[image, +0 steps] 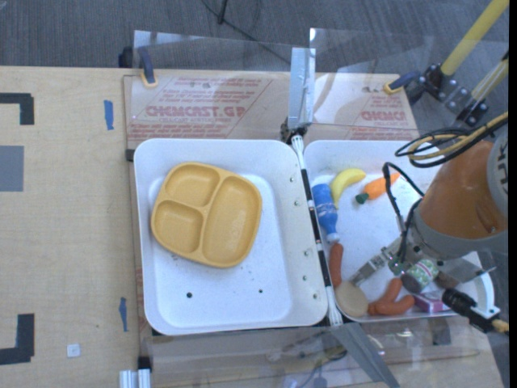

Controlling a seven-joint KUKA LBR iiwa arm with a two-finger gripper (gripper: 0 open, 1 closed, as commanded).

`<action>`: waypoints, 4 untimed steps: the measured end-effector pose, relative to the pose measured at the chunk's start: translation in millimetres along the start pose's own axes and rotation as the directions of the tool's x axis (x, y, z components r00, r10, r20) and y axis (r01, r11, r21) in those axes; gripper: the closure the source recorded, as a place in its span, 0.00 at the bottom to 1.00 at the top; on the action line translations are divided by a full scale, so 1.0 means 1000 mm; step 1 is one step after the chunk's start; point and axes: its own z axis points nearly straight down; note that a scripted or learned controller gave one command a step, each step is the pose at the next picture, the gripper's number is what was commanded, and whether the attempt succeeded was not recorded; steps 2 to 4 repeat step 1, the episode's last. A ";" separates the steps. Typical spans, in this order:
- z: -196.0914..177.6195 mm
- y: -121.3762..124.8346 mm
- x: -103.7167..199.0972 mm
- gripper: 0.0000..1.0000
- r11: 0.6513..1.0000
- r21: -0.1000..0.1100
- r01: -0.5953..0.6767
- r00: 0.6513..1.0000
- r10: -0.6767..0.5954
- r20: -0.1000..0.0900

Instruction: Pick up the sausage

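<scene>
Left bin (161,297): white, shallow; holds a yellow 3-compartment plate (207,213), tilted a bit in the upper-left part; rest of floor bare w/ a few dark specks.
Right bin (323,156): white, just beside left bin, walls touching along the middle.
Sausage (392,299): reddish link(s) at the right bin's front edge, lying flat beside a tan round piece (351,299); looks like 2 links close together, can't separate them for sure.
2nd reddish piece (336,262): lies along the right bin's left wall, below the blue bottle (325,208).
Other items: banana (347,179) and carrot (372,190) near the bin's back; purple item (430,303) at front right.
Arm (464,200): orange band, reaches in from right, over right bin.
Gripper (396,269): low, just above the sausage; finger state: can't tell, too cluttered; nothing seen held.
</scene>
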 end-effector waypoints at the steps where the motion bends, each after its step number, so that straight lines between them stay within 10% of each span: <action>1: 0.000 0.000 0.000 0.00 1.000 0.000 0.000 1.000 0.000 0.000; 4: 0.000 0.000 0.000 0.00 1.000 0.000 0.000 1.000 0.000 0.000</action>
